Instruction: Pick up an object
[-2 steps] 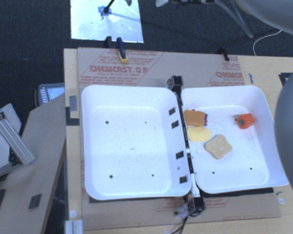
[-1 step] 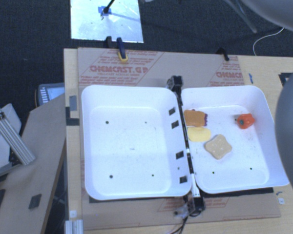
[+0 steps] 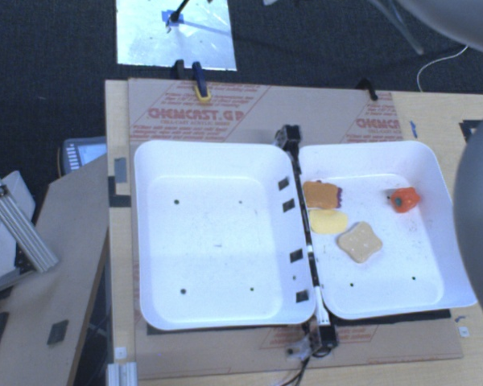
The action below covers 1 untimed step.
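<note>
- We see two shallow white plastic bins side by side on the bench; the left bin [image 3: 213, 232] lies beside the right bin [image 3: 423, 288].
- In the right bin, near the shared edge, lies a flat orange-brown piece with a purple corner [image 3: 321, 195]; a pale yellow oval slice [image 3: 328, 222] sits just below it, touching or nearly so.
- A tan, toast-shaped square piece [image 3: 360, 241] rests just beside the yellow slice, lower right.
- A small round orange-red toy with a green spot [image 3: 403, 199] lies apart, toward the right wall.
- The grey arm [image 3: 476, 207] looms blurred at the right edge, closest to the orange-red toy; we cannot tell the claw's state.
</note>
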Each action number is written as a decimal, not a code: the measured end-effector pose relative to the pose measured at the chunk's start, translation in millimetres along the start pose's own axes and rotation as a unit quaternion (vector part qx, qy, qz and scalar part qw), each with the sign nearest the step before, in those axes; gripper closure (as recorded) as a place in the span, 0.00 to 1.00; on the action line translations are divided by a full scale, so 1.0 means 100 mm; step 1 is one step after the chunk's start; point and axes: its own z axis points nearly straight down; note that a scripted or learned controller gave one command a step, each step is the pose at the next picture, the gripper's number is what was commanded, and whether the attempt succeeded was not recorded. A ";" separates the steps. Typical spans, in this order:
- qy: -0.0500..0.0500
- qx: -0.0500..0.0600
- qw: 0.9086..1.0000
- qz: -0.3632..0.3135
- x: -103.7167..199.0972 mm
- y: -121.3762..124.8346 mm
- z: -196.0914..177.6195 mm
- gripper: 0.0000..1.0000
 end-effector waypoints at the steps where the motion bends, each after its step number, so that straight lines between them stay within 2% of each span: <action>1: 0.000 -0.002 1.000 -0.002 0.00 0.00 -0.12 1.00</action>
